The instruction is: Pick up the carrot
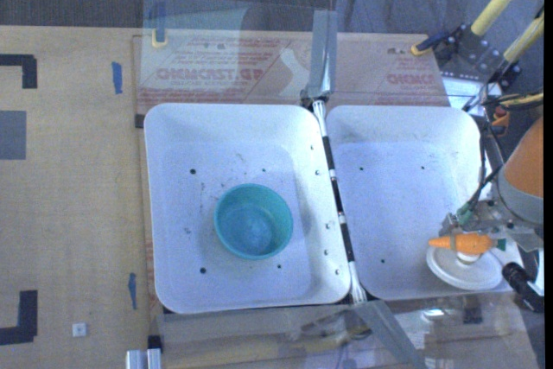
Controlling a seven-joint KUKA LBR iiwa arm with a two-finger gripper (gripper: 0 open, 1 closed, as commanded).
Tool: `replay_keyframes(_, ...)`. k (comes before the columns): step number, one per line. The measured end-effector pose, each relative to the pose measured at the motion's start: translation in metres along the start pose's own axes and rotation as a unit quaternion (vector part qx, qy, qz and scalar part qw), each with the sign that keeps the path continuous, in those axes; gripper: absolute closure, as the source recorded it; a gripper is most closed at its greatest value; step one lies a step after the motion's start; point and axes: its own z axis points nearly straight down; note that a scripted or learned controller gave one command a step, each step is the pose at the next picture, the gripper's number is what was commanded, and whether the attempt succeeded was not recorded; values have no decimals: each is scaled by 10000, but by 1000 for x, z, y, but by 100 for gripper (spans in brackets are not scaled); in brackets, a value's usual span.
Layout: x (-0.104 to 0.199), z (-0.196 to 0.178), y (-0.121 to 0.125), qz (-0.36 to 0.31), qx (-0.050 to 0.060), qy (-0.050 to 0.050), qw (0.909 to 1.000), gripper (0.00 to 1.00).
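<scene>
- Your gripper [469,231] sits right over the carrot [459,244], which lies on a white plate [458,270] in the right bin [397,186]; jaw state I cannot tell.
- Grasp stage: you next need a confirmed hold, then a straight lift.

The gripper [478,225] stands over the near right corner of the right bin [389,186]. Directly below its fingers the carrot [460,244] lies crosswise on a small plate [462,270]. Well to the fingers' left, past the divider, a bowl [253,221] sits in the left bin [181,151].
</scene>
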Motion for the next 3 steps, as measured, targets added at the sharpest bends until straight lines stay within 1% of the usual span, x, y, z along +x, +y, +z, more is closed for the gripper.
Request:
replay_keyframes(1,0,0,0,2,4,2,10000,0)
replay_keyframes(2,-8,11,-2,106,37,32,9999,0)
replay_keyframes(3,-9,0,0,105,3,8,9999,100)
